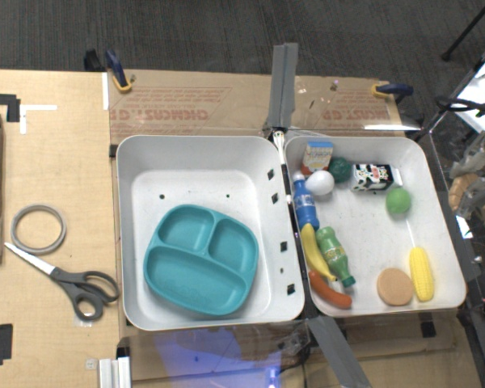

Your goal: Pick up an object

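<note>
The right bin [433, 217] holds several small toys. Along its left wall lie a blue bottle [305, 204], a yellow banana [313, 253], a green bottle [334, 255] and a red sausage [331, 291]. At the back sit a small carton [318, 151], a white egg [319, 183], a dark green ball [339, 169] and a black-and-white box [373, 177]. A green lime [398, 201] rests mid-right. A tan round bun [394, 286] and a yellow corn cob [421, 273] lie at the front right.
The left bin [133, 184] holds a teal divided plate [200, 259]. On the bench to the left lie scissors [69, 280] and a tape roll [38, 228]. Clamps [117, 71] hold cardboard behind the bins.
</note>
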You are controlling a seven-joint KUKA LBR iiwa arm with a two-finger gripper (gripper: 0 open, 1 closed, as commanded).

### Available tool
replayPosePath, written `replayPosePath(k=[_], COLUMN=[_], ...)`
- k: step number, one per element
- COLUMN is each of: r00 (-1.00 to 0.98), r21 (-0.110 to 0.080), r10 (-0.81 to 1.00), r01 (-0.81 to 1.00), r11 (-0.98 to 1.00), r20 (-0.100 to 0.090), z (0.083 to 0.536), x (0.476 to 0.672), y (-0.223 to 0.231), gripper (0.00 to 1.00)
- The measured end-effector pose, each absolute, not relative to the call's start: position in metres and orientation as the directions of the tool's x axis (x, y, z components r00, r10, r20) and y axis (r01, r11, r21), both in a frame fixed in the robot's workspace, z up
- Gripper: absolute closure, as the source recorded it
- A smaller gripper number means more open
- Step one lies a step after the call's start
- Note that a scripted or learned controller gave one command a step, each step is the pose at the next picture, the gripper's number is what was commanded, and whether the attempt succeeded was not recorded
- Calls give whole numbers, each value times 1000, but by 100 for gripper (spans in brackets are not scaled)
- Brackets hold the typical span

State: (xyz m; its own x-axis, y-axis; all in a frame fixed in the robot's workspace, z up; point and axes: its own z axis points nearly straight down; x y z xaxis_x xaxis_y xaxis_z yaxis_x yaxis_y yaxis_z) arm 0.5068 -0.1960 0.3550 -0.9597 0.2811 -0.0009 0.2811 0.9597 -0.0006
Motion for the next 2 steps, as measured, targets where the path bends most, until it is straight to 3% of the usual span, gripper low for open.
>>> replayPosePath(k=[1, 2], r00=[-946, -921], r21=[0, 2], r10=[324, 390], r01=[324, 390], r11=[946, 921], r20=[-1, -3], z=[159, 93], x=[482, 502], y=[-222, -146], gripper=[100, 100])
